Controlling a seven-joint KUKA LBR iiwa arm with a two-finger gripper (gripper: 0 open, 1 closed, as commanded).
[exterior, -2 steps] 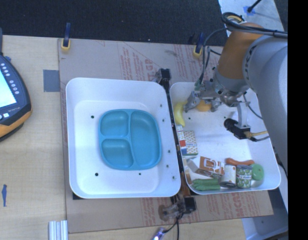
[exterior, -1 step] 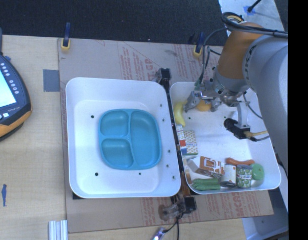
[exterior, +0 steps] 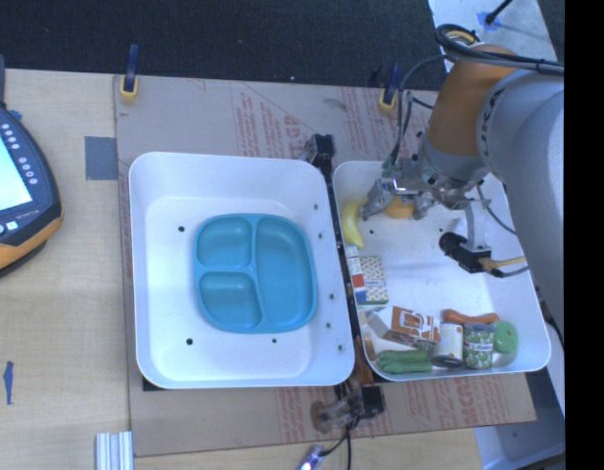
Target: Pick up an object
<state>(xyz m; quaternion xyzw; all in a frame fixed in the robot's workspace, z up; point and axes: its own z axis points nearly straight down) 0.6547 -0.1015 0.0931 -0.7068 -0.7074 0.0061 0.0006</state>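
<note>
Over right bin (exterior: 533,297) far end: jaws (exterior: 389,201) spread open, nothing held, banana (exterior: 351,225) just left below

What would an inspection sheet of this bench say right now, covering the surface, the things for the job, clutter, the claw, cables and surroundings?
Surface: tan bench with a brown cardboard sheet under two white bins.
Job's things: right bin holds a yellow banana at its left wall, a patterned box, a green item, cans and small packets along the near edge.
Clutter: left bin holds a blue divided plate.
Claw: claw low over the far end of the right bin, beside the banana; nothing seen between its fingers.
Cables: black cables loop along the arm's wrist.
Surroundings: pendant with screen at left; clamps at the cardboard's far edge.
</note>
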